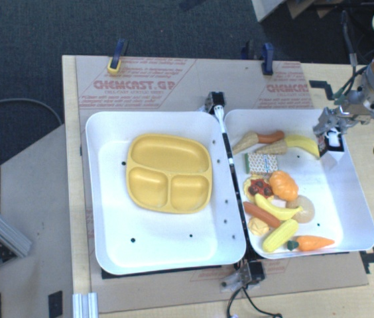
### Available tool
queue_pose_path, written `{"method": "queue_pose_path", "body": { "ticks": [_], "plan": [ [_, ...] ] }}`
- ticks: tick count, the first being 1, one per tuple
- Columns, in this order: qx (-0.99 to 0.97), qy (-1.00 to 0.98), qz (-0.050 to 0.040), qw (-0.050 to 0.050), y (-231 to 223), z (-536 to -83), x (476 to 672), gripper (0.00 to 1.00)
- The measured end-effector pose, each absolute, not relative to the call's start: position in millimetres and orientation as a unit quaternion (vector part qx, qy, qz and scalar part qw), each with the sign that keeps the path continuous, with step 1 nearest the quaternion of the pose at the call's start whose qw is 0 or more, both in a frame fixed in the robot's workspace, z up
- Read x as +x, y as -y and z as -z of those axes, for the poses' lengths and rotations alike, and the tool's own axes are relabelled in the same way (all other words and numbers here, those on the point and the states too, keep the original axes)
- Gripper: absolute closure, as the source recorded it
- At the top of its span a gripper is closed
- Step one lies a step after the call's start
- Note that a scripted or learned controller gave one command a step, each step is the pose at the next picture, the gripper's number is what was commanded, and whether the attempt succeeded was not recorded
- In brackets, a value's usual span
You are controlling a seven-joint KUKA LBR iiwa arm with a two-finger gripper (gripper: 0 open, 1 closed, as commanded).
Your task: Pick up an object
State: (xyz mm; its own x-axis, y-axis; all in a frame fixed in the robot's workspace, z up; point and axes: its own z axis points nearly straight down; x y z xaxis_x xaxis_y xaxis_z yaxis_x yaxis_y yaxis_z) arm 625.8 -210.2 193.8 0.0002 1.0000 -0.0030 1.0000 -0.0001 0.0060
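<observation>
The right bin (353, 197) holds a heap of toy food: a yellow banana (302, 144), a hot dog (269, 138), an orange fruit (284, 185), a carrot (314, 242), a yellow corn piece (279, 236) and several more pieces. My gripper (331, 134) hangs over the bin's far right corner, just right of the banana's tip. I see nothing between its fingers.
In the left bin (107, 197) lies a yellow three-compartment plate (169, 172). Blue and yellow clamps (115, 58) hold the cardboard sheet at the far edge. A black divider (230, 171) runs between the two bins.
</observation>
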Motion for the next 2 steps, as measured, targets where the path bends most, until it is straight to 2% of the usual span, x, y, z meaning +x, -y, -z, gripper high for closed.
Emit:
{"method": "queue_pose_path", "body": {
  "ticks": [1,2],
  "plan": [
    [0.707,-0.707,-0.0008,0.002,210.4,-226.2,626.6,1.0],
    [0.707,-0.708,0.0007,-0.001,158.5,-216.3,611.4,1.0]
  ]
}}
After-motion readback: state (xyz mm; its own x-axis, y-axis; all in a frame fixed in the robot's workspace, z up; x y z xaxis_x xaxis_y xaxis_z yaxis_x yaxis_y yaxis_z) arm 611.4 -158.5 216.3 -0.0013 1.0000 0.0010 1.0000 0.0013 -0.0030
